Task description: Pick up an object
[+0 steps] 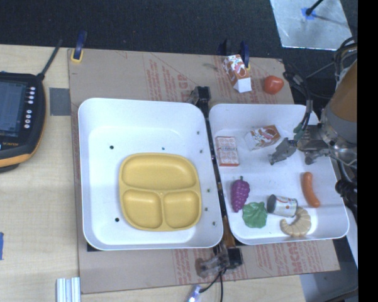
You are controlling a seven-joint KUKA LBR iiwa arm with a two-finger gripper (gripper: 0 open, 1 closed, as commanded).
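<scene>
The right bin (pixel 233 119) holds several small items. They are a red-and-white packet (pixel 226 151), a snack bag (pixel 263 136), purple grapes (pixel 239 192), a green leafy piece (pixel 255 214), a small can (pixel 282 204) on its side, a croissant (pixel 297 223) and an orange sausage (pixel 310 189). My gripper (pixel 288 142) hangs over the right half of this bin, just right of the snack bag and above the can. Its fingers (pixel 278 154) are spread open with nothing between them.
The left bin (pixel 94 124) carries a yellow divided plate (pixel 159 190). Behind the right bin, on the cardboard, stand a small carton (pixel 237 72) and a red tomato (pixel 273 84). A teach pendant (pixel 6 118) lies at the far left.
</scene>
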